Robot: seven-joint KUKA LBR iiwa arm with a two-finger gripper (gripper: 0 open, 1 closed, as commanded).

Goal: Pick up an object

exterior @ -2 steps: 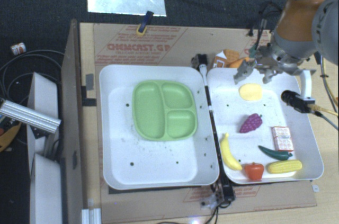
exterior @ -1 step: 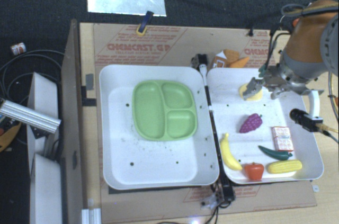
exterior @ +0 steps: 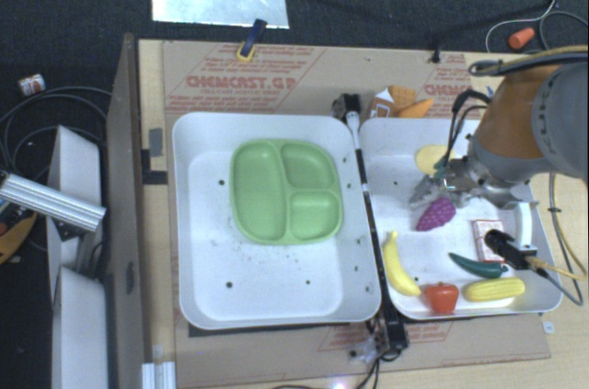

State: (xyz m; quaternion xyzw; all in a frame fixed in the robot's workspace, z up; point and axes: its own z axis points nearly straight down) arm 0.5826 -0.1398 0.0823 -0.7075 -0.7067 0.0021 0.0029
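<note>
My gripper hangs over the middle of the right bin, open, with nothing between its fingers. A purple bunch of grapes lies just below and in front of it, close to the fingertips. A pale yellow lemon sits just behind the gripper. Along the bin's front lie a banana, a red tomato, a yellow corn cob and a dark green pepper. A small red-and-white box rests under the arm's wrist.
The left bin holds a green divided plate. An orange carrot lies on the cardboard behind the right bin. The grey arm with its orange band covers the right bin's far right side.
</note>
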